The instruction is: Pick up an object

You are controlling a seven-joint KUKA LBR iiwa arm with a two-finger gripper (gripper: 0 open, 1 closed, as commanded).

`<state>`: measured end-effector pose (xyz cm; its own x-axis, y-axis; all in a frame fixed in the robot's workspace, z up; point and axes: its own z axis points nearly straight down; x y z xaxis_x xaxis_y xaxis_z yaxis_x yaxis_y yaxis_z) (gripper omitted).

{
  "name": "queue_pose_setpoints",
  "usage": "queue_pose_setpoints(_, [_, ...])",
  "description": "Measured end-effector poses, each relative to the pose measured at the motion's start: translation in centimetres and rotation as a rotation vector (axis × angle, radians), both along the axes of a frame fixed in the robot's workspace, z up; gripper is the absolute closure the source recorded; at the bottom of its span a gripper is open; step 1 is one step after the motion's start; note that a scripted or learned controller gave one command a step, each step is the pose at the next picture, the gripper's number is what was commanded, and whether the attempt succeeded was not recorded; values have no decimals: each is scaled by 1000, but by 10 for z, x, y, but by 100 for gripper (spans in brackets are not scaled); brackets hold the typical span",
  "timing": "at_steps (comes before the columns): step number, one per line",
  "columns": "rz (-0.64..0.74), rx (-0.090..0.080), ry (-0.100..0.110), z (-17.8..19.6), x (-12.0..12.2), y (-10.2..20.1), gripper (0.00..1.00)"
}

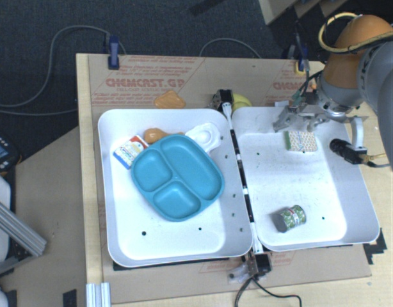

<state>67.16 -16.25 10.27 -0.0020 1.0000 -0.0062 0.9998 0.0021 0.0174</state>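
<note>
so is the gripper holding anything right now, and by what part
It cannot be told. The gripper sits right above the small patterned packet in the right bin, but no clear grasp is visible.

My bench (88,171), a board with red lettering, bears two white bins: the left bin (120,235) and, touching its right side, the right bin (350,210); an orange lump (169,99) lies just behind the left bin.
</note>
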Motion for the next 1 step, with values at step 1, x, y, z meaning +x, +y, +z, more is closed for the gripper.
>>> queue_pose_setpoints(1, [1,4,4,-12,-9,-5,0])
